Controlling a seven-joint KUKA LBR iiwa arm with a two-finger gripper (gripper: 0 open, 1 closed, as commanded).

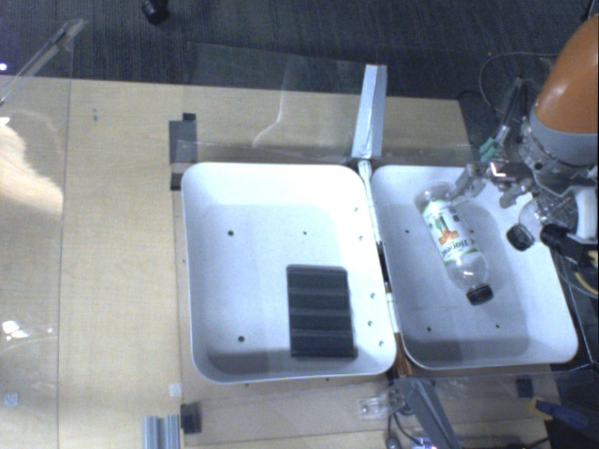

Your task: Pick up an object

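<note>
A clear plastic bottle (pixel 454 241) with a green and orange label and a black cap lies slantwise in the right bin (pixel 524 344), cap toward the near side. A black ridged block (pixel 320 311) lies flat in the near part of the left bin (pixel 234 204). My gripper (pixel 479 176) hangs over the far right part of the right bin, just by the bottle's far end. The bottle rests on the bin floor; whether the gripper touches it is unclear. The grey wrist and orange band (pixel 571 73) rise at the right edge.
A metal divider post (pixel 372 110) stands behind the seam between the bins. Cables and a black knob (pixel 520 238) hang off the wrist over the right bin's right side. A clear sheet covers the bench at left.
</note>
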